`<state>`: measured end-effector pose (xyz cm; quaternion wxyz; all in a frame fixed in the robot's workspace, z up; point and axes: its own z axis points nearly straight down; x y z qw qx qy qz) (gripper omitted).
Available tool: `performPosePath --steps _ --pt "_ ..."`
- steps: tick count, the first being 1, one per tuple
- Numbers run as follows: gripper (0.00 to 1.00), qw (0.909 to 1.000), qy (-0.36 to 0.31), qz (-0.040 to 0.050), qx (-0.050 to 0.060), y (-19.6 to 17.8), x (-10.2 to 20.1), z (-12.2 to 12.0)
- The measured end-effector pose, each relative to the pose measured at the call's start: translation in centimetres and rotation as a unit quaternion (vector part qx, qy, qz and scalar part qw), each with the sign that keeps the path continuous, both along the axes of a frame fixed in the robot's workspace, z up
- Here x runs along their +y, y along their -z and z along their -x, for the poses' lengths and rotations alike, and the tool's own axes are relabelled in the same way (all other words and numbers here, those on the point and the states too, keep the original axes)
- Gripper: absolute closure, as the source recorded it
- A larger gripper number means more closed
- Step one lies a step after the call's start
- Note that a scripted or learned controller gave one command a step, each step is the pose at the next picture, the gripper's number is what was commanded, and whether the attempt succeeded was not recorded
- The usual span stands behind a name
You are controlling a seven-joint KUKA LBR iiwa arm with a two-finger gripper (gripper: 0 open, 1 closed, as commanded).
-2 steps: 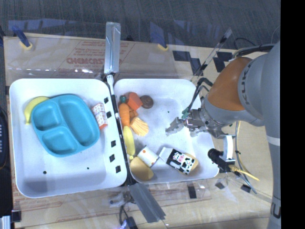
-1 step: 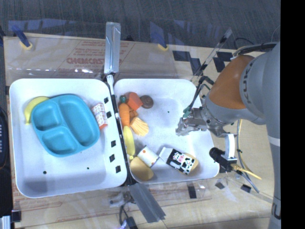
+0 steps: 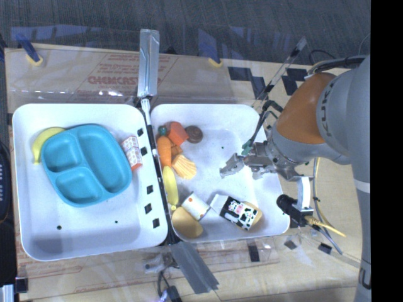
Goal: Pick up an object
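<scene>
Two shallow white bins are carried side by side on the bench, and the right bin (image 3: 214, 115) holds the clutter. The gripper (image 3: 232, 166) is seen low over its bare middle, fingers slightly parted with nothing between them. The nearest candidate, a cow-patterned box (image 3: 242, 212), lies just toward the near rim from the fingers, its long axis running roughly left to right; the carrot (image 3: 164, 151) lies farther left.

The arm (image 3: 343, 115) is a thick, rounded grey tube with a broad orange band (image 3: 302, 115) above the wrist. Below it sits a grey metal pincer (image 3: 230, 167), with thin black cables and a white bracket alongside.
</scene>
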<state>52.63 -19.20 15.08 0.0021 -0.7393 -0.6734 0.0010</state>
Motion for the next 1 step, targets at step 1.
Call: performPosePath --steps 1 --pt "0.0 0.9997 0.024 -0.0003 -0.001 5.88 0.99 4.92"
